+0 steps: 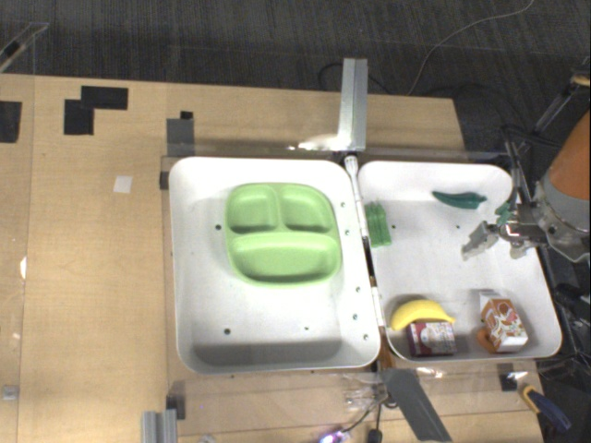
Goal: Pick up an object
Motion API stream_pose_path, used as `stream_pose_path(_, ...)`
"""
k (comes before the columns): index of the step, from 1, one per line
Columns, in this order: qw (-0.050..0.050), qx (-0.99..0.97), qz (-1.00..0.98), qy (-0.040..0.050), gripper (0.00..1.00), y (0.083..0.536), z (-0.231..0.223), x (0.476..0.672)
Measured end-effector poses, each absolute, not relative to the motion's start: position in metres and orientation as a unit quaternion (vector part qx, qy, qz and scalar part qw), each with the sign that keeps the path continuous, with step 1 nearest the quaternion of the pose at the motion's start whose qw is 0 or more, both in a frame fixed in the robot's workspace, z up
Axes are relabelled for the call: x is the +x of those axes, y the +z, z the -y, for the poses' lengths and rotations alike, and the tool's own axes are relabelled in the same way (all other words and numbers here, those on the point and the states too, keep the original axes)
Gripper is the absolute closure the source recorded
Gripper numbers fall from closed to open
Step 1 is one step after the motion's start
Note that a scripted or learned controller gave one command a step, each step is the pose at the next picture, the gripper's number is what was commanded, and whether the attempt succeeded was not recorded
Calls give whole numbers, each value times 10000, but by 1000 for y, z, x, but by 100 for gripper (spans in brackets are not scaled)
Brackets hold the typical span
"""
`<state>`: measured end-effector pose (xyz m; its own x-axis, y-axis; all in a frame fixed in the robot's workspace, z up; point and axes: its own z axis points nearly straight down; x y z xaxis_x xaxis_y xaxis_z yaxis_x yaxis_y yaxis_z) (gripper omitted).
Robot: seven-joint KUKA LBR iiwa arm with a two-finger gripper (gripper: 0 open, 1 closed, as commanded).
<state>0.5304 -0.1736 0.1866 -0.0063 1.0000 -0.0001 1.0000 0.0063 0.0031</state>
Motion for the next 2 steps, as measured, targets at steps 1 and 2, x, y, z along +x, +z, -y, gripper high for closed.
stream_pose_path(1,15,7107,-7035,9,0,150,206,488)
stream_pose_path(2,23,6473,-7622,13,0,136,205,488)
